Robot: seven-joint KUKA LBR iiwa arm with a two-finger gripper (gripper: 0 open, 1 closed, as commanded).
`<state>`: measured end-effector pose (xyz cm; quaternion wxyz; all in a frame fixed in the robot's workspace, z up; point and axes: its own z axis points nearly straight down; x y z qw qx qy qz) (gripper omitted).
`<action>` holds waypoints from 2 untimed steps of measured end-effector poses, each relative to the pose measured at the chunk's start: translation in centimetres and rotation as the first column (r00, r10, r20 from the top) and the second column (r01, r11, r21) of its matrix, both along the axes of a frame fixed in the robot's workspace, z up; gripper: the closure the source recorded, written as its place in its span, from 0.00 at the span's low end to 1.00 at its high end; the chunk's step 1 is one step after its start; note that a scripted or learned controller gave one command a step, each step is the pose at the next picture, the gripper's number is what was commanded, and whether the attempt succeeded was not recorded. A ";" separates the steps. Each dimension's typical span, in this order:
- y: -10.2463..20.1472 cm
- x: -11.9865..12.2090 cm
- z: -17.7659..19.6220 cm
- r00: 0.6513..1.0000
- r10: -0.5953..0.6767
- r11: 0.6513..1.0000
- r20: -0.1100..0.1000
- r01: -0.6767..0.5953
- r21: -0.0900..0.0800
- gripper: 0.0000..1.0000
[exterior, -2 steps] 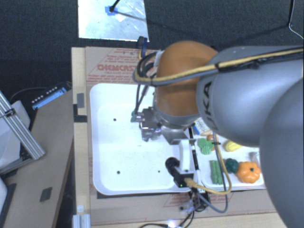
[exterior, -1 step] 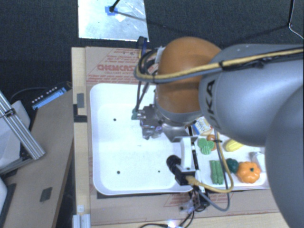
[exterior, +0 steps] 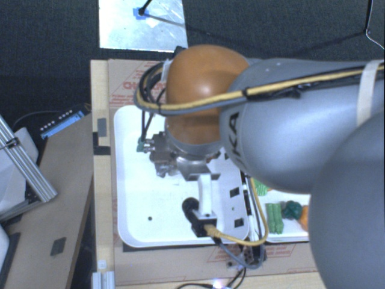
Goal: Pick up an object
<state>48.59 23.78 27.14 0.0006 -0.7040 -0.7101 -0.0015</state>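
My gripper (exterior: 163, 161) hangs low over the middle of the left white bin (exterior: 129, 173), largely hidden under the orange wrist band and the grey arm. Nothing shows between or under it. A small dark speck (exterior: 150, 217) lies on the left bin's floor near its front. In the right bin (exterior: 289, 238), a green ridged object (exterior: 274, 217) lies beside a dark teal object (exterior: 293, 209) and an orange object (exterior: 304, 217). A pale green piece (exterior: 260, 188) peeks out behind them, under the arm.
The arm covers most of the right bin and the back of the left one. Both bins rest on a cardboard sheet (exterior: 120, 83). A tan bench with aluminium rails (exterior: 27, 167) lies to the left, and a shiny sheet (exterior: 141, 14) lies beyond the bins.
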 end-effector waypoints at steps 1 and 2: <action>-0.3 0.2 13.9 1.000 -0.003 1.000 0.014 0.003 0.006 1.00; -0.5 9.2 17.8 1.000 -0.010 1.000 0.010 0.010 -0.001 1.00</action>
